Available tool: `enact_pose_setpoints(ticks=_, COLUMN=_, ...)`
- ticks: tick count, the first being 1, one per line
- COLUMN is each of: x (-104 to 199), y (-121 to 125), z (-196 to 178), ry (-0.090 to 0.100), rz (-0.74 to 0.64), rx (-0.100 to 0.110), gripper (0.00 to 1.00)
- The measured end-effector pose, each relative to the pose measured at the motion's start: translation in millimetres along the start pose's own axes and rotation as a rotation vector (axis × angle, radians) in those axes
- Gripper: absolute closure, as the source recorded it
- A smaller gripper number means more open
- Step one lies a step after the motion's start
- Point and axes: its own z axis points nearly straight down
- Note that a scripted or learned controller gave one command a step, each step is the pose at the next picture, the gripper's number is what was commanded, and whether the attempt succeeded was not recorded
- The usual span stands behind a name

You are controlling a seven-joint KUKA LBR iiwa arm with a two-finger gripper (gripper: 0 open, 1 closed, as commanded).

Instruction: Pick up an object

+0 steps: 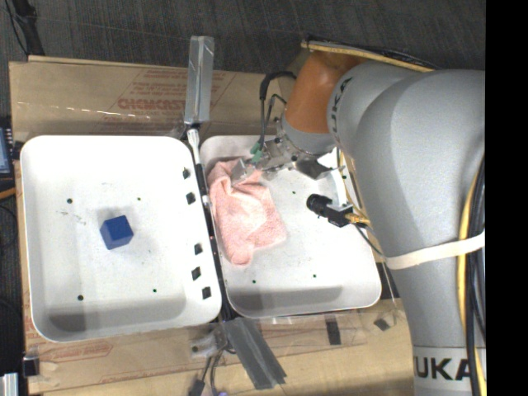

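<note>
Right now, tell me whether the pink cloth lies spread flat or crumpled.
Crumpled: the pink cloth shows uneven folds and ridges, heaped at the left wall of the right bin.

The arm [412, 163] covered the right side and far right corner of the right bin [313, 258]; it was itself cut off at the lower edge of the view, where its lettering [445, 370] showed only in part. The gripper [262, 157] met the far edge of the pink cloth [247, 213] in a tangle of small parts, so whether it gripped the cloth could not be told. The red print [157, 103] on the cardboard [82, 81] was too blurred to read.
</note>
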Motion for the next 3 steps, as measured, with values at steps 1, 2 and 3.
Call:
enact_pose_setpoints(ticks=1, x=17, y=4, z=-1, ry=-0.002, rz=-0.172, rx=0.002, gripper=0.0)
enact_pose_setpoints(ticks=2, x=24, y=-16, z=-1, ry=-0.004, rz=-0.217, rx=-0.001, gripper=0.0)
enact_pose_setpoints(ticks=3, x=24, y=-16, z=-12, ry=-0.003, rz=-0.22, rx=-0.002, gripper=1.0)
